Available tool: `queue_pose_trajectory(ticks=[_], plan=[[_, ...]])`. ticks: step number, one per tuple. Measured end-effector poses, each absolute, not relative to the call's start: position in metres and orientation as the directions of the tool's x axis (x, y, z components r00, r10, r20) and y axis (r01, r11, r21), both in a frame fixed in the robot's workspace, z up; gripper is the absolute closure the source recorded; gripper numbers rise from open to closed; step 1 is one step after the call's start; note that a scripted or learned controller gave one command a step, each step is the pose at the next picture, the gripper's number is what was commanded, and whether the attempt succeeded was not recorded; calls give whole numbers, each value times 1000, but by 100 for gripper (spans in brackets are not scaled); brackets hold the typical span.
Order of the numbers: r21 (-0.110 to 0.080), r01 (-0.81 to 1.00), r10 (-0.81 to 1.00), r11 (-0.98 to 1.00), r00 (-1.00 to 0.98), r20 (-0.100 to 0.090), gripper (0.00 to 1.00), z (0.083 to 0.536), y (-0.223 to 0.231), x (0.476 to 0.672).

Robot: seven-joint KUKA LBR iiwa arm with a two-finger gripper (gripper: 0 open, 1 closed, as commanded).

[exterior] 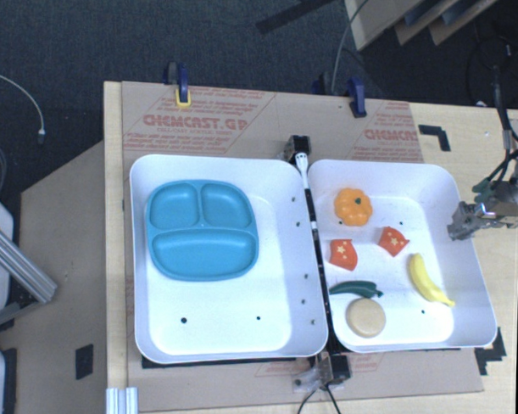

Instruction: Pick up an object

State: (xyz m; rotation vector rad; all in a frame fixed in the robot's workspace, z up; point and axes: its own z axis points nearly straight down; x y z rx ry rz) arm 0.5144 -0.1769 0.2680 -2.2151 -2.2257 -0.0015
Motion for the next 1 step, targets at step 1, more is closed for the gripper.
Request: queue_pose_trajectory(ticks=[1], plan=[[-2, 1000, 1000, 2, -2, 1, 100, 252, -128, 520]])
